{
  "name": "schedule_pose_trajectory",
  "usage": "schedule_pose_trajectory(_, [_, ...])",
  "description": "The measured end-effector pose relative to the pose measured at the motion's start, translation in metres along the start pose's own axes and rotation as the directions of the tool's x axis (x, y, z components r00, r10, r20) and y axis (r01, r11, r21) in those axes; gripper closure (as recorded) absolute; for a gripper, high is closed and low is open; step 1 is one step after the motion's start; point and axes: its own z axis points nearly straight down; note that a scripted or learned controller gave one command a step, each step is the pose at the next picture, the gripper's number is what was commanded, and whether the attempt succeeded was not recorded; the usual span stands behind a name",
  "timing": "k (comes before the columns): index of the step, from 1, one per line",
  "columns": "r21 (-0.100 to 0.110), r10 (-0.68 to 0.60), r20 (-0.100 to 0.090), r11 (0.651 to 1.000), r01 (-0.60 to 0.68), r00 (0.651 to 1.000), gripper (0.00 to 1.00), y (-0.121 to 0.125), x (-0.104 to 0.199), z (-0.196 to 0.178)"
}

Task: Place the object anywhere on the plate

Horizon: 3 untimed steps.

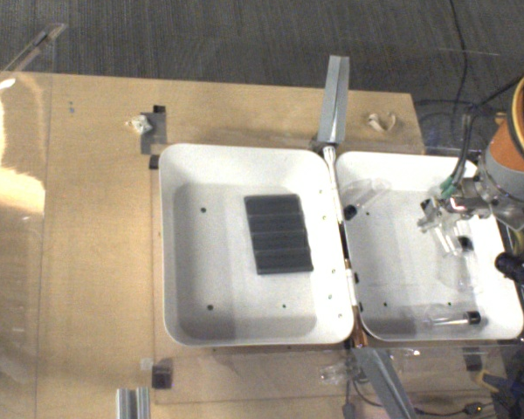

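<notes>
Camera view, left bin (179, 260): we see a dark ridged rectangular plate (279, 233) lying flat near its middle.
Camera view, right bin (506, 317): we see clear, hard-to-identify items along its floor.
Tool (445, 225): over the right bin, well apart from the plate; its grip we cannot tell.
Tabletop (79, 234): light wood.

The two bins (179, 260) are smooth white plastic, the bench (79, 234) is matt light wood, and the ridged dark plate (279, 233) looks matt.
</notes>
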Motion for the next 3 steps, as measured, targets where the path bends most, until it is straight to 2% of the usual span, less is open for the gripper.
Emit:
schedule_pose_trajectory(1, [0.002, 0.167, 0.000, 0.986, -0.167, 0.986, 1.00, 0.043, 0.059, 0.111])
schedule_pose_trajectory(2, [0.002, 0.329, 0.001, 0.944, -0.329, 0.944, 1.00, 0.069, 0.102, 0.020])
schedule_pose_trajectory(3, [0.003, -0.051, -0.001, 0.999, 0.051, 0.999, 1.00, 0.083, 0.180, 0.020])
